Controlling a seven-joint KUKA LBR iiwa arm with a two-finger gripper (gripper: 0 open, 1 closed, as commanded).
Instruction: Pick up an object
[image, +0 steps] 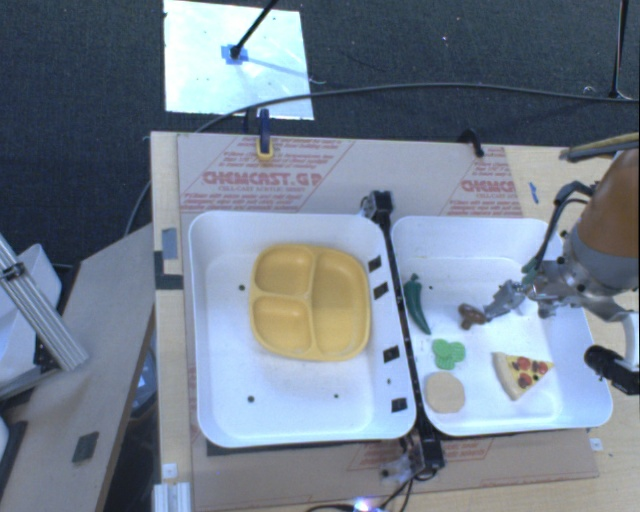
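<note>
The right bin (500, 240) holds several toy foods. A green chilli pepper (415, 303) lies near its left wall. A small brown piece (470, 317) sits mid-bin, with green cucumber slices (448, 352) and a tan round cookie (445, 392) below it. A pizza slice (520, 373) lies toward the front right. My gripper (500, 300) reaches in from the right and hangs low over the bin. Its tip is just right of the brown piece and above the pizza slice. Whether it touches the brown piece I cannot tell.
The left bin (220, 300) holds a yellow divided plate (308, 302). A black hinge strip (392, 300) runs between the bins. The grey arm with its orange band (612, 205) hangs over the right bin's right edge. Cables cross the bench's back.
</note>
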